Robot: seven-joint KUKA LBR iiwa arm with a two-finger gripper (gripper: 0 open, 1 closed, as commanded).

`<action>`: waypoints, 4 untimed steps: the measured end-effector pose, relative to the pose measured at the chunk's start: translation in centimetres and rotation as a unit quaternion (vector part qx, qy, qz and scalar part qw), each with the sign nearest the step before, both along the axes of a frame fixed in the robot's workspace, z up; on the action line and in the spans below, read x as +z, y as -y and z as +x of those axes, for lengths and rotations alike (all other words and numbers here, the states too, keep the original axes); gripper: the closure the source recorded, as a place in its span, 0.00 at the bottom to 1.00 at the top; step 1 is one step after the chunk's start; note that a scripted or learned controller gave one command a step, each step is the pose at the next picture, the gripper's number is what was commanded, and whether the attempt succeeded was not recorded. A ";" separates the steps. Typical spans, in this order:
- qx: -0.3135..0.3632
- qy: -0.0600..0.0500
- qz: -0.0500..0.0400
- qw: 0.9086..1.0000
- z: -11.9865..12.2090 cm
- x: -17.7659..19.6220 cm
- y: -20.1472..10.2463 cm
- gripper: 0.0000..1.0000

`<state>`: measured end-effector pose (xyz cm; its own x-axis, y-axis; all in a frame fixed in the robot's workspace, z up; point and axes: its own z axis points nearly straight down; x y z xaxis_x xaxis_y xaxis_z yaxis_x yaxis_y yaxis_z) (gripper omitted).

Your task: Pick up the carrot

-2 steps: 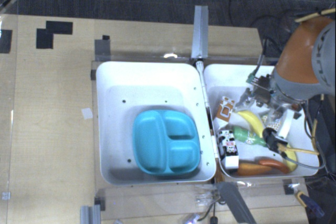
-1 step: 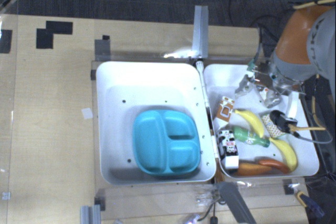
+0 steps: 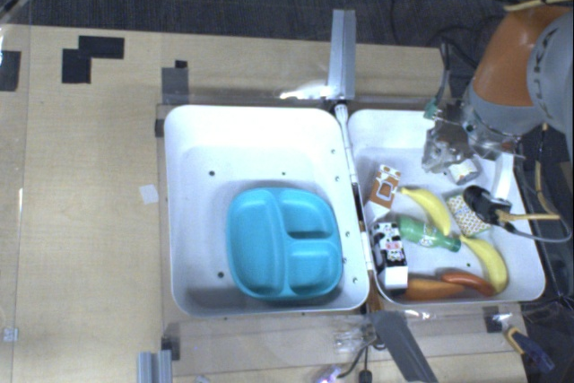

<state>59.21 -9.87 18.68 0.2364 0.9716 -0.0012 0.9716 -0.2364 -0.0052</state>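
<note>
Hanging over the far part of the right-hand bin [image 3: 529, 278], the gripper [image 3: 451, 159] is a blurred grey mass; I cannot tell its state, and nothing shows clamped in it. Well below it, against the bin's near wall, lies the carrot [image 3: 453, 282]. Between gripper and carrot sit two bananas [image 3: 430, 206], a green bottle [image 3: 428, 233] and a small orange-and-white box [image 3: 387, 186]. Away to its left, in the other bin, rests a blue divided plate [image 3: 284, 242].
</note>
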 end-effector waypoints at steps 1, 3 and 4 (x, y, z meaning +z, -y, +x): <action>0.068 0.002 0.000 0.998 7.6 -0.4 -6.3 1.00; 0.206 0.003 0.000 0.979 7.7 9.4 -11.1 1.00; 0.181 0.003 0.000 0.984 7.7 10.3 -12.4 1.00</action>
<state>66.91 2.52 29.02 -0.1241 0.9923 -0.0006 0.9923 0.1241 0.0003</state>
